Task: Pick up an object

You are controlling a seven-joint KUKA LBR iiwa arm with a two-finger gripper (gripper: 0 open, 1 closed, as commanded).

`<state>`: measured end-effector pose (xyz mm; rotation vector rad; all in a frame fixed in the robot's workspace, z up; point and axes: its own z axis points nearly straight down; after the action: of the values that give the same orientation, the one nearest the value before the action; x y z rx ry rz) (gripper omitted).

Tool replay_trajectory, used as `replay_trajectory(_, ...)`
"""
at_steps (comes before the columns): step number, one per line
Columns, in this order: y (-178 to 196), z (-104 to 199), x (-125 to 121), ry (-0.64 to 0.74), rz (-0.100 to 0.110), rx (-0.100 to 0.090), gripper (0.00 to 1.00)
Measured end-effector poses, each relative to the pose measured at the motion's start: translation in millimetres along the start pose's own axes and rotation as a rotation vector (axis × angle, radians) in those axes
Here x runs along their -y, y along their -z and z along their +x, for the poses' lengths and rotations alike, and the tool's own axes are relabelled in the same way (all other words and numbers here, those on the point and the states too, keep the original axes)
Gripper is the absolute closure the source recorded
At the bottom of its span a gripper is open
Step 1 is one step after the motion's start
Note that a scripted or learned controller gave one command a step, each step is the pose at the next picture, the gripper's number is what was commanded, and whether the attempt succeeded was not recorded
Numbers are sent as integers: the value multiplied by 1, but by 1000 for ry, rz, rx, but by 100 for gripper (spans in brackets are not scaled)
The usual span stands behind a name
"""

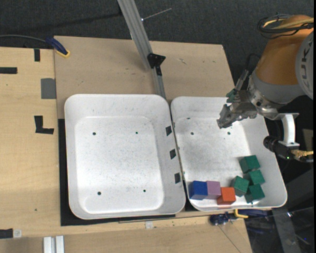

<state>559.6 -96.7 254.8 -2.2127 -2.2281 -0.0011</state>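
**Gripper waits high in the right bin, blocks gathered at the near corner**

The gripper (226,119) hangs over the far part of the right bin (200,141). I cannot tell if the jaws are apart or together, because they look like one dark shape from this angle, and nothing is seen between them. Under the gripper the floor of the right bin is bare.

All objects lie in the near corner of the right bin, well apart from the gripper. A blue block (198,188), a purple block (214,188) and an orange block (227,195) make a row along the near wall. The green blocks (250,178) are piled just beside them, against the outer wall. Probably they gathered there because the walls stop them.

In my judgement the pick is not yet begun. The gripper must travel toward the near corner, and the crowding against the walls may leave little room for the fingers.

The left bin (116,157) lies beside the right bin.
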Motion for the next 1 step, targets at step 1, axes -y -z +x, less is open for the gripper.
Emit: replay_trajectory(1, -15, 55, -9, -1, 3, 0, 100)
